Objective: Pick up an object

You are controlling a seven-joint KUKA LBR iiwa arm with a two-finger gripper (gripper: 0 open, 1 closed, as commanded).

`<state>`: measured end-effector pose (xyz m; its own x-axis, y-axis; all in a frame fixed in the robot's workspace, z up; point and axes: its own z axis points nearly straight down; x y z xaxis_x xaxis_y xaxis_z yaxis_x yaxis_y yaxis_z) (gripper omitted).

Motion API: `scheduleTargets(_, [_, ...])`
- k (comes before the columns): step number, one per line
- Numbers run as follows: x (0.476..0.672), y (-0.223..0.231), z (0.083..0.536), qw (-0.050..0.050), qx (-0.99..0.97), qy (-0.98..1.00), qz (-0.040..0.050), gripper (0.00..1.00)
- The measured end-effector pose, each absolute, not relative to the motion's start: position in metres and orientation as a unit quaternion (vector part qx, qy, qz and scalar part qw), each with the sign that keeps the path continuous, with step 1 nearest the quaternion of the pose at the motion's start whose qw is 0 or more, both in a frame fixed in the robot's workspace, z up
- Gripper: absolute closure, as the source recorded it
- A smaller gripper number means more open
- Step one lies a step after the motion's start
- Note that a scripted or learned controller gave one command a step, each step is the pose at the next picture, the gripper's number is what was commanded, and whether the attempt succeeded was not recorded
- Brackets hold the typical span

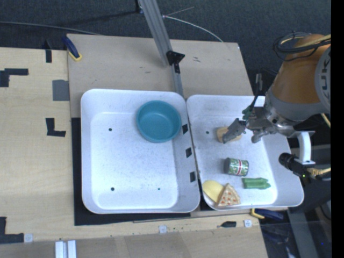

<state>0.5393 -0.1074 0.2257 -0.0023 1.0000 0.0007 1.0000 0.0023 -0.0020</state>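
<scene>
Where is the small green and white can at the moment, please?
In the camera view, the can lies on its side in the right-hand bin, below the hand and just above the green toy.

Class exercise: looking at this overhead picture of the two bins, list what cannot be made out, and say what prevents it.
1. Tan object in the right bin, camera view: partly covered by the gripper; identity unclear.
2. Gripper's hold: blurred, contact with the object undecidable.
3. Green can: label too small to read.
4. Arm: cut off at the right.

Even diffuse light, faint shadows, soft grainy focus (low resolution)
</scene>
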Motion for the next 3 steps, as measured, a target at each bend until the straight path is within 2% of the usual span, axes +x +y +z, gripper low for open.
scheduleTargets(2, [0.541, -0.108, 0.117, 0.003, -0.707, -0.707, 0.0027, 0.00])
scheduleTargets(3, [0.541, -0.109, 0.088, 0.000, -0.707, -0.707, 0.0010, 0.00])
